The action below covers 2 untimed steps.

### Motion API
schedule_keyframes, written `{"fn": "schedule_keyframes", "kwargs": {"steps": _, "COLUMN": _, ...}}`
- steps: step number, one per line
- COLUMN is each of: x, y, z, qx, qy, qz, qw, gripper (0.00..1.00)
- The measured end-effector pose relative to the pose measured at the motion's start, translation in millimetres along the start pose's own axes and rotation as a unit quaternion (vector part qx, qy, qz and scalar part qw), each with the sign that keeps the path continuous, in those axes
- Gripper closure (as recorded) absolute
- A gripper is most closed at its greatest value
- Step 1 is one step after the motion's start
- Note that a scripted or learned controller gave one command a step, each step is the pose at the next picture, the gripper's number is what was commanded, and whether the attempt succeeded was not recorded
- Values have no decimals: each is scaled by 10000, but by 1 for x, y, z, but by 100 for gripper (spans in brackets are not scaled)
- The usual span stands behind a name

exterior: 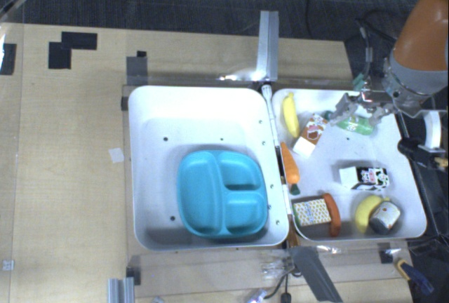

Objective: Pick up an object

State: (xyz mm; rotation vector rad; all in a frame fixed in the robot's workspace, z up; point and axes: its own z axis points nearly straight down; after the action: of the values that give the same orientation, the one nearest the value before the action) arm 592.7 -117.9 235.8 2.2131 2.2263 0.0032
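Note:
My gripper [361,108] hangs over the back right of the right bin [328,170], under the grey arm with its orange band [424,28]. It looks open, and nothing shows between its fingers. A green object [359,127] lies just below and in front of it, partly hidden by it. To its left sit a small brown bottle [314,128], a white block [303,146] and a yellow banana [287,114]. Along the bin's left wall lies an orange carrot [290,166].
Toward the front of the right bin are a cow-patterned box [365,177], a yellow fruit [366,211], a grey can [386,216], a cracker box [312,212] and a brown sausage [332,214]. The left bin [175,119] holds a blue divided plate [223,191].

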Motion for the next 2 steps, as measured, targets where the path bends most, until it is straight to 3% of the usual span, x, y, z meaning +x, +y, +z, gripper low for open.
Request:
{"fn": "schedule_keyframes", "kwargs": {"steps": 1, "x": 0, "y": 0, "z": 0, "qx": 0, "qy": 0, "qz": 0, "qw": 10000, "gripper": 0}}
{"fn": "schedule_keyframes", "kwargs": {"steps": 2, "x": 66, "y": 20, "z": 51, "qx": 0, "qy": 3, "qz": -234, "qw": 9997, "gripper": 0}}
